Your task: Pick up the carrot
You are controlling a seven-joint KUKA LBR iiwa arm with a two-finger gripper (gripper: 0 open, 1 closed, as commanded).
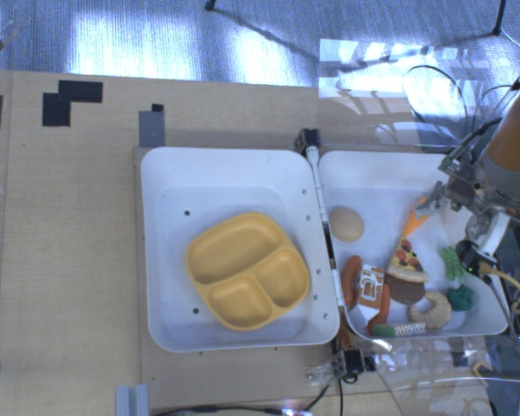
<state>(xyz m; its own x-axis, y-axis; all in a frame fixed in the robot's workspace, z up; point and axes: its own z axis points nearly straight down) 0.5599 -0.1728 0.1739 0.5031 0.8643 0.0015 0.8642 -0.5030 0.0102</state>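
Two white bins are sitting side by side on the tabletop. The left bin is holding a yellow divided plate, lying slightly turned, with three compartments facing up.

The right bin is holding the toy food. The carrot is lying in the upper right part of this bin, its orange body pointing down and left, its upper end reaching up toward the gripper. A beige round bun is resting near the bin's left wall, well apart from the carrot. Just below the carrot a pizza slice is lying over a dark brown round piece. A red sausage is lying along the left side, beside a small orange and white packet. A tan croissant is curling near the bottom right, with green broccoli just beside it and another green piece above that.

The arm is reaching in from the right, and the gripper is hovering at the carrot's upper end, touching or nearly touching it. Whether the gripper is spread or closed is something I cannot tell, and the carrot is not visibly lifted; it is looking as though it is resting on the bin floor.
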